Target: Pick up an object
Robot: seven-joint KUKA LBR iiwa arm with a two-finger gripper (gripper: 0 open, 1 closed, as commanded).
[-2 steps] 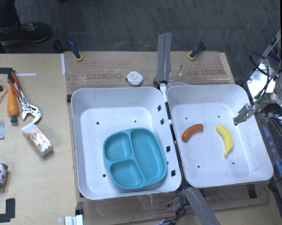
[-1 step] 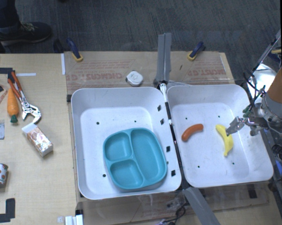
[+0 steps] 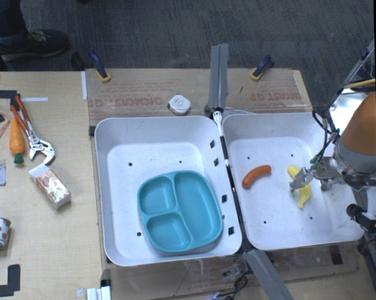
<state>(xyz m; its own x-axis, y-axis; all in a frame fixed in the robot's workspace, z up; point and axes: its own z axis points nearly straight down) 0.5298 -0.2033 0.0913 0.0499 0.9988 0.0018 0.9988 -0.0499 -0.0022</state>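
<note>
In the right bin (image 3: 271,232) an orange sausage-shaped toy (image 3: 256,175) lies left of centre. A yellow banana-like toy (image 3: 303,195) lies to its right, near the bin's right side. My gripper (image 3: 311,180) reaches in from the right and sits low over the middle of the yellow toy, hiding part of it. The yellow toy's ends stick out above and below the gripper. The arm's grey wrist with its orange band (image 3: 364,131) stands at the right edge.
The left bin (image 3: 114,149) holds a blue divided plate (image 3: 179,210). A divider (image 3: 224,157) runs between the bins. On the bench to the left lie a wrench (image 3: 32,140), a small box (image 3: 50,187) and a carrot-like toy (image 3: 16,140). A white disc (image 3: 179,104) sits behind the bins.
</note>
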